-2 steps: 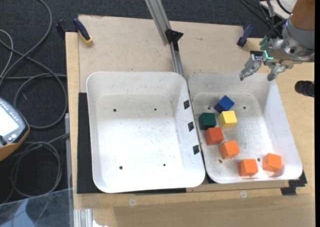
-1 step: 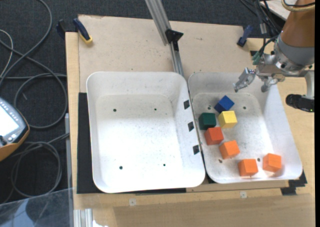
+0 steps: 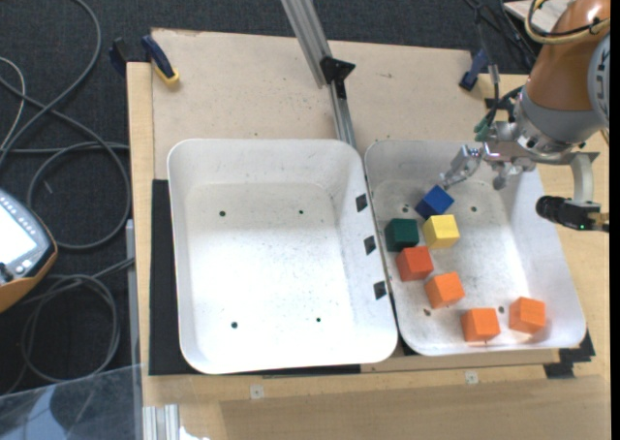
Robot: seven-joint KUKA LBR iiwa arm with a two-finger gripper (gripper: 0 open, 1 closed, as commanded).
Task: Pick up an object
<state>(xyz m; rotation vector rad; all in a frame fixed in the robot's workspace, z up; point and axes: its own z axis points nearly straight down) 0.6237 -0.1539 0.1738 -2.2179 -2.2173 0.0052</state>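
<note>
Nearest the camera, along the front wall of the right bin (image 3: pixel 567 317), two orange cubes sit side by side, one at the front centre (image 3: pixel 480 324) and one at the front right (image 3: pixel 528 314), both close to the rim. Just behind them lies a third orange cube (image 3: pixel 445 288), and behind that a red-orange cube (image 3: pixel 415 262), the two nearly touching at their corners. Further back a dark green cube (image 3: pixel 402 233) stands beside a yellow cube (image 3: pixel 443 230), with a blue cube (image 3: pixel 435 202) just behind the yellow one and turned at an angle. All seven blocks lie loose on the bin floor in a band running from the middle toward the front right corner. The gripper (image 3: pixel 481 165) hangs over the rear part of the right bin, behind and slightly to the right of the blue cube, which is the nearest block to it; the two are apart, not touching. One slim finger (image 3: pixel 458 170) slants down toward the blue cube; whether the fingers are spread or closed cannot be told from this view, and no block is seen between them. Bare bin floor lies to the right of the cluster, beneath the wrist. The left bin (image 3: pixel 194 172) adjoins along a shared middle edge. The grey arm with its orange band (image 3: pixel 572 60) enters from the right, over the bench (image 3: pixel 242 89).
</note>
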